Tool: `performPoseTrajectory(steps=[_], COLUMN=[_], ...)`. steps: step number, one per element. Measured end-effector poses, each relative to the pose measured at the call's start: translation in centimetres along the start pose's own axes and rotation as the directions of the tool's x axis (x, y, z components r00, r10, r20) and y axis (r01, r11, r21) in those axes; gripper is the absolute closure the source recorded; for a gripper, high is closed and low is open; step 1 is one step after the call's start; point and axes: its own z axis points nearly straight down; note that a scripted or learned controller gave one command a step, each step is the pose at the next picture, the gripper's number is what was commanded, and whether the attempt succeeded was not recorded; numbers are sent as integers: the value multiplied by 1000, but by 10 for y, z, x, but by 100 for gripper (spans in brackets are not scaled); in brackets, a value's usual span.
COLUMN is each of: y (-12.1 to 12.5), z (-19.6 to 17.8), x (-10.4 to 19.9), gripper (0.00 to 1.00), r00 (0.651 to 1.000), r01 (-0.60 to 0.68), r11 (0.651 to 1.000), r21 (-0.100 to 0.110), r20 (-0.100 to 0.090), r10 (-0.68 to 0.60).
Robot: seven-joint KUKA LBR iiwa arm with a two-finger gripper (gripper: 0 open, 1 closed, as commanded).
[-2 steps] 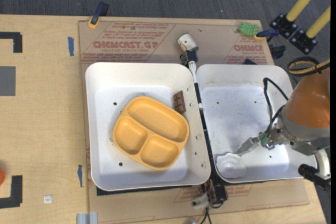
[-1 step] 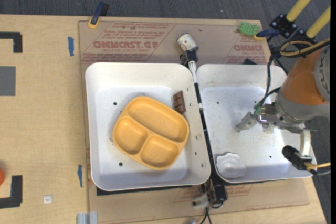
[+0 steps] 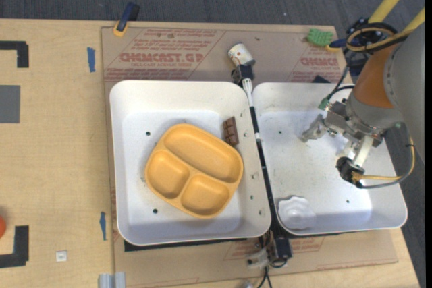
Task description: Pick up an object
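I watch the grey arm's gripper (image 3: 316, 129) hang over the right bin (image 3: 385, 212), toward its 12 o'clock wall; from this slant I cannot tell how its jaws stand, and nothing is visibly held. The candidates lie elsewhere: a white, lid-like object (image 3: 295, 211) rests at the right bin's 7 o'clock corner, a yellow three-compartment tray (image 3: 194, 168) fills the centre of the left bin (image 3: 128, 111), and a small brown block (image 3: 230, 131) sits at the tray's 1 o'clock, just beside the divider. The white piece looks the nearest target, I judge. To do this well, I would centre over it, come straight down, stay clear of the bin wall, and confirm the grip before lifting.
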Motion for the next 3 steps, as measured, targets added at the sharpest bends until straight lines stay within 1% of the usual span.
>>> performPoseTrajectory(steps=[1,2,3], y=[51,58,60], z=[-1,-1,-12], x=[-15,-19,-23], gripper=[0,0,100], r00=[993,996,997], r01=[120,78,80], r11=[993,997,997], r21=[7,17,8], r20=[-17,-31,-18], r10=[-120,-78,-79])
